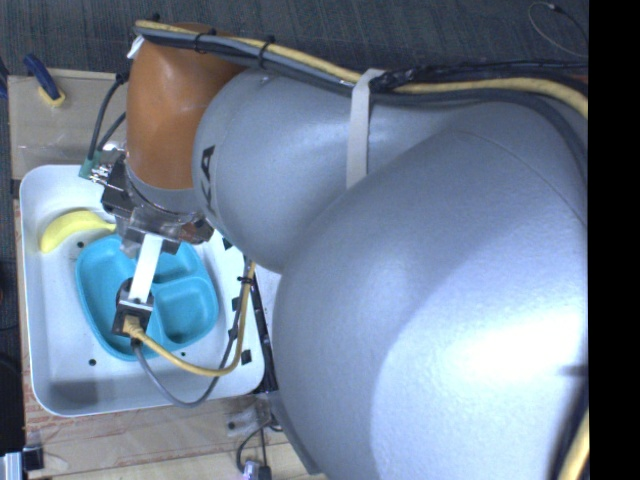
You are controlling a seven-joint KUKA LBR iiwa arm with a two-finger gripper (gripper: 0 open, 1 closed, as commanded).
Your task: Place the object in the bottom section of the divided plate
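at the far left of my view i see a small blue and yellow thing (41,77) lying on the wooden bench (70,108), in the upper left of the frame. below it sits the white bin (50,373). the yellow banana (68,230) lies in the upper left part of that bin. it is on the bin floor, just beside the upper left rim of the blue divided plate (192,308), not inside any of its sections. the plate rests in the middle of the bin. the gripper (130,220) hangs over the top edge of the plate, close to the banana's right end. i cannot tell if it is open or closed. the orange band (165,118) is above it, and the big grey arm (420,268) covers the right side of the frame.
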